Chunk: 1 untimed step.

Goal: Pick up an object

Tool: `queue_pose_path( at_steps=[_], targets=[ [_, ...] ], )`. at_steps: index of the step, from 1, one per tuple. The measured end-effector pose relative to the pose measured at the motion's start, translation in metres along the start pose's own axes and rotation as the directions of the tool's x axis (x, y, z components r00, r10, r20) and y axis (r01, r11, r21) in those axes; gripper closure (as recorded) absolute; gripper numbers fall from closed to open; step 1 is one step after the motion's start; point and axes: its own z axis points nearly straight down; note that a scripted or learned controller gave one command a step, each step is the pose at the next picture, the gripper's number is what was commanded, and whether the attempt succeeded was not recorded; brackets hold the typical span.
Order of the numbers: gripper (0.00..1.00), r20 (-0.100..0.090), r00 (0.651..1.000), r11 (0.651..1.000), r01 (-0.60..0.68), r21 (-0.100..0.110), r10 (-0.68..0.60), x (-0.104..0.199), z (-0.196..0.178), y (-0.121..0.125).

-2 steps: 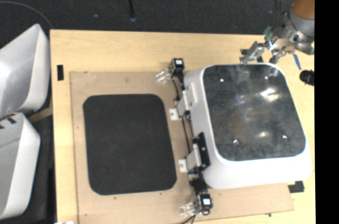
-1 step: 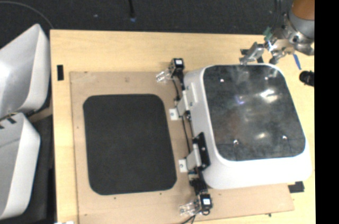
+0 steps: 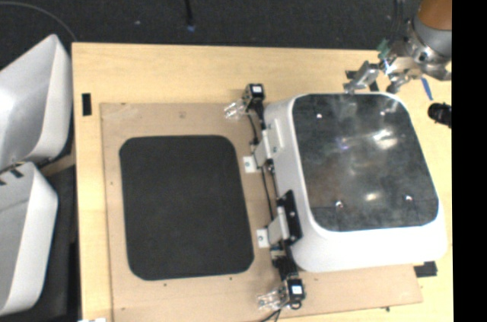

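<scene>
Near edge of table: the wooden table [image 3: 91, 161] carries a thin brown board, and a small metal clamp [image 3: 283, 296] sits at the near end of the line of fittings between the two places for bins.
Left place: a dark rounded mat [image 3: 186, 206] lies flat on the board, on the left half, with no white wall around it.
Middle fittings: a row of black and white brackets [image 3: 268, 161] runs from near to far between the mat and the right bin, touching the left wall of the bin.
Right bin: a shallow white bin [image 3: 365, 256] stands on the right half of the table; its floor is dark and shiny with pale reflections.
Object to pick up: I cannot make out any separate object on the bin floor or on the mat; only glare spots are visible.
End effector: the end effector [image 3: 373, 75] is just beyond the far right corner of the bin, above the table; its fingers [image 3: 358, 78] are small and blurred, so I cannot tell if they are spread or pressed together.
Arm: the orange band [image 3: 435, 4] is visible at the far right.
</scene>
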Motion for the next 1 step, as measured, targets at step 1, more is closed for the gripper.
queue_pose_path(
  at_steps=[1],
  targets=[
    [0.00, -0.002, 1.000, 1.000, -0.014, 0.000, 0.014, -0.0015, 0.0043, 0.0007]
  ],
)
